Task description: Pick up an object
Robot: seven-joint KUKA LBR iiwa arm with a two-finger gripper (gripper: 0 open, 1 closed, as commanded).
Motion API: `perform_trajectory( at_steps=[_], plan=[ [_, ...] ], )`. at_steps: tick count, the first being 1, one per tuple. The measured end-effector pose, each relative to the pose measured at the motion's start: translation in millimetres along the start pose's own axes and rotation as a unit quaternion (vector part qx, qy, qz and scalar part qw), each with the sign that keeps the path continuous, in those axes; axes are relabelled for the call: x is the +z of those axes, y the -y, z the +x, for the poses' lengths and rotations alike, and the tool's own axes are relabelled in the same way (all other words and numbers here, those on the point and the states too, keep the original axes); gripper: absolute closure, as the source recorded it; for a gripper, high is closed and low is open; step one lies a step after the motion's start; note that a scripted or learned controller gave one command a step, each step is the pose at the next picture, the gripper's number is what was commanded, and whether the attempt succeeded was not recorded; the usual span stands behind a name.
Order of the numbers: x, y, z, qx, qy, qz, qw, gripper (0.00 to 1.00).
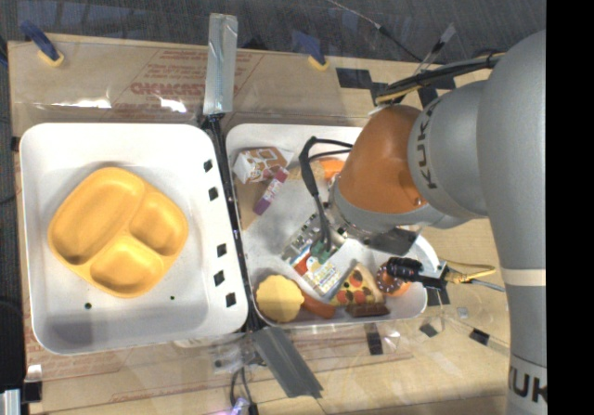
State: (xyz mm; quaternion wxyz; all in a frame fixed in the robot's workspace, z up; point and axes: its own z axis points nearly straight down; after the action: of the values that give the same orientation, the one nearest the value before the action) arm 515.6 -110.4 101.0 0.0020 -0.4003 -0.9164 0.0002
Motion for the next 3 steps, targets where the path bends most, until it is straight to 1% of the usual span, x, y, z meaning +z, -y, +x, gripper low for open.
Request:
perform_trajectory(
  at_steps=[1,2,3],
  plan=[
    [0.1,0.0,0.0,0.000,0.000,0.000,1.0000,0.00],
    [9.6,-8.1,3.2,0.021,0.000,0.000,0.9998,0.00],
    [-0.4,-8.6,3.2,0.018,-0.001,0.000,0.9998,1.00]
  ],
)
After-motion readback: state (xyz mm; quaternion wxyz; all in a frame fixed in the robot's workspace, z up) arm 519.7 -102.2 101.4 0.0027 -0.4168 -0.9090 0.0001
